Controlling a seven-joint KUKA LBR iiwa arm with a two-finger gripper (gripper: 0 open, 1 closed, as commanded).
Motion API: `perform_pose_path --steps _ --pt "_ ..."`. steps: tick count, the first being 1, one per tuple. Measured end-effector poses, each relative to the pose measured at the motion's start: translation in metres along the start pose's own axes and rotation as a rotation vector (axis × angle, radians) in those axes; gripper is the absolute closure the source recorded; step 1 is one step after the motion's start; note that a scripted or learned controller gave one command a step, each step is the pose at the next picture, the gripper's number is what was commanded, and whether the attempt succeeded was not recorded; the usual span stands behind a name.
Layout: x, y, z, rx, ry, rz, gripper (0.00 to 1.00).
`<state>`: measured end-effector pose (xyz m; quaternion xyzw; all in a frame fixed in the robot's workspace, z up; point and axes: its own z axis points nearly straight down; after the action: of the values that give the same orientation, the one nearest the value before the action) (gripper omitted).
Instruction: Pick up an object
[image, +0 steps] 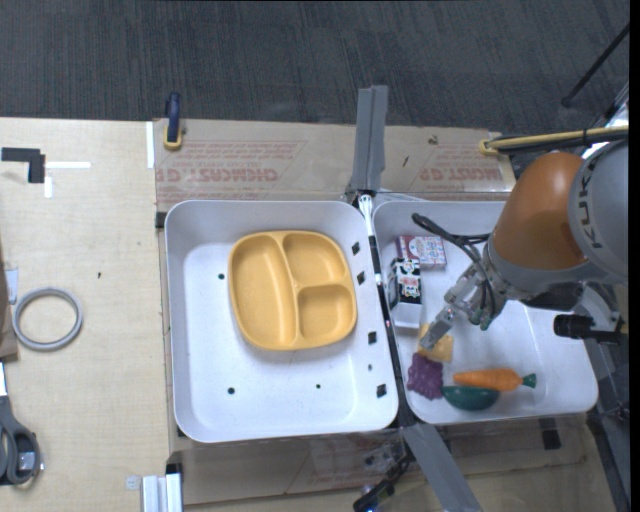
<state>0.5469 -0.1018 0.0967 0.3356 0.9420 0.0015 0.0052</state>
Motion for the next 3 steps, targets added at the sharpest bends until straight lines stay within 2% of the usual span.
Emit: perform_pose_path --steps 1,2,3 --pt "0.028 -0.033 0.000 -0.001 -0.001 0.196 0.00" --pt "0.044 -0.050 0.001 0.002 0.007 0.664 0.00" --pt "0.043 -0.050 -0.006 0.005 0.008 0.661 1.00"
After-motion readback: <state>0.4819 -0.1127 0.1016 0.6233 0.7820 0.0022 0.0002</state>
